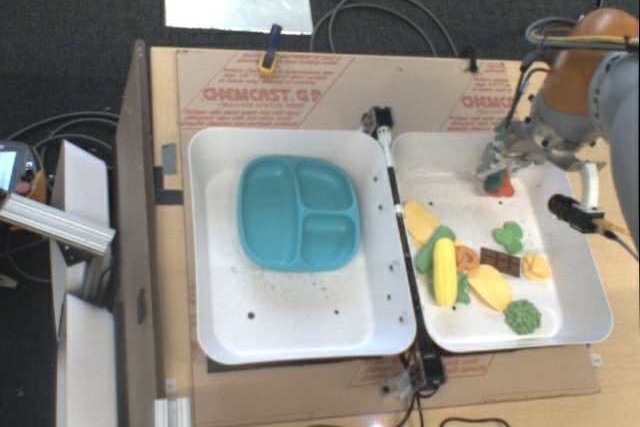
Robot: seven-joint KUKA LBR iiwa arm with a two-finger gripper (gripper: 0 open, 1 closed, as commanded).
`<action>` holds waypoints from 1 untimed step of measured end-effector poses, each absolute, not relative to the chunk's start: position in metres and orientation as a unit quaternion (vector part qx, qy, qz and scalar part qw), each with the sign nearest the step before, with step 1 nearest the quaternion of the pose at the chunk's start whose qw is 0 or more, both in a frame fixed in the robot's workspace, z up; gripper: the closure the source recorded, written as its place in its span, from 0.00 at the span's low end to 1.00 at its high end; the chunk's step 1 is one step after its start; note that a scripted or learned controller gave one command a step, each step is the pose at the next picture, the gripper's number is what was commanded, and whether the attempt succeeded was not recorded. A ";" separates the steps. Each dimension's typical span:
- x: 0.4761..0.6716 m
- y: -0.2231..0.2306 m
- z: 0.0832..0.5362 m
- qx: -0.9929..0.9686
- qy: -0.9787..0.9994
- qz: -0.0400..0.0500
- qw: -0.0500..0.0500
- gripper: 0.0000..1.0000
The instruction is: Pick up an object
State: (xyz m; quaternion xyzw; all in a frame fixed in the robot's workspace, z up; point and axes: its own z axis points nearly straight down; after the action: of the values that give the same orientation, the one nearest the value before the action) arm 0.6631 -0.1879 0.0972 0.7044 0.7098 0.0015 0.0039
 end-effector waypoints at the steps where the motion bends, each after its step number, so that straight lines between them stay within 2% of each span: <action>1: 0.616 -0.100 0.147 0.703 0.711 0.002 0.000 1.00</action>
State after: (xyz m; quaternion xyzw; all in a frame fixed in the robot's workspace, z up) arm 0.6165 -0.0998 0.1466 0.7034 0.7107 0.0022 0.0004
